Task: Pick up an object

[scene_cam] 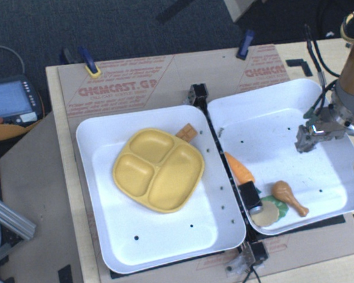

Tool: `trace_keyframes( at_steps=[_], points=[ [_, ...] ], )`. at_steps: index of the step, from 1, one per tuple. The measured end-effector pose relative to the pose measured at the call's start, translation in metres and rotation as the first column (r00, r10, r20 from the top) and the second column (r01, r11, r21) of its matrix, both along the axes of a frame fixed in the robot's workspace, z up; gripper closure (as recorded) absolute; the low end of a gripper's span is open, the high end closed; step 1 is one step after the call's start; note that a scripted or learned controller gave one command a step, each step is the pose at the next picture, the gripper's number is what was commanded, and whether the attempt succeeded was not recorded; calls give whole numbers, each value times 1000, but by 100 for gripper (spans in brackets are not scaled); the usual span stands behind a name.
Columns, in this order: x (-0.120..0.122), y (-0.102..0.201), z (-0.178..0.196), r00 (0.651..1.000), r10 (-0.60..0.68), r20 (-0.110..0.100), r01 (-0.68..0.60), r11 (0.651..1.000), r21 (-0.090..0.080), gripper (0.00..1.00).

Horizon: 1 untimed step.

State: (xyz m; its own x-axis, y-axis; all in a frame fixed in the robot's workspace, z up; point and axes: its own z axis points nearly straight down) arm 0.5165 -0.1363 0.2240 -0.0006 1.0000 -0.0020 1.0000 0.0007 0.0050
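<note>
1. Camera view: the claw (307, 140) hangs over the right bin (269, 103), near its right wall. Whether it is released or clenched cannot be told; nothing is seen in its grasp.
2. Candidate objects lie at the bin's near-left corner: a toy drumstick (289, 196), a carrot (239, 168), a black block (249, 196) and a green disc (268, 215).
3. The drumstick is nearest, lying toward the near edge and slightly left of the claw. Its long axis runs diagonally, knob end upper-left.
4. The yellow divided plate (159, 170) sits in the left bin (108, 211), well apart.

Grey arm (352, 98) — orange band, black cables
</note>
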Motion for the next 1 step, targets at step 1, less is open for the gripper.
trace_keyframes(
  at_steps=[1],
  points=[
    [2, 48, -9, 1000, 4, -7, -4, 1000, 4, 100]
  ],
)
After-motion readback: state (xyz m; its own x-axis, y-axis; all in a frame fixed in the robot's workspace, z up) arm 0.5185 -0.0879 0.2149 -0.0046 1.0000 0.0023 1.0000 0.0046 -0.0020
